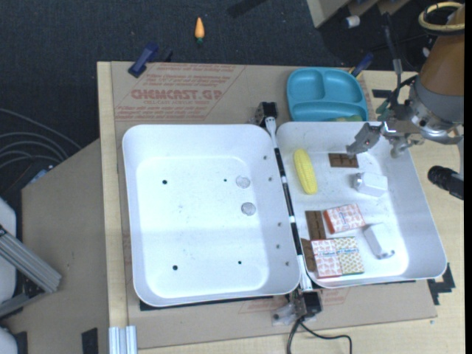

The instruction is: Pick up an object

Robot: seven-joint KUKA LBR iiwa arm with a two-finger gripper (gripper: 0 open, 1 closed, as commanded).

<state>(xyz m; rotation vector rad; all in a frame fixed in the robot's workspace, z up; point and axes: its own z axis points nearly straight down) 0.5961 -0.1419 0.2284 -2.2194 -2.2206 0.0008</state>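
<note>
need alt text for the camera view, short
The grey arm's tool hovers over the far end of the right bin, which holds a corn cob, small boxes and a white block. The left bin sits beside it, and a blue tray lies behind them.

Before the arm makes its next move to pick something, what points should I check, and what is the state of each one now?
1. Things to pick lie in the right white bin: ok; the yellow corn cob toy and the small patterned boxes are there.
2. Hand is above that bin: ok, at its upper edge.
3. Hand holds nothing: cannot tell.
4. Corn cob lies apart from other items: ok.
5. Hand is lined up over one target: not ok; it is nearest the small brown square, not over it.
</note>
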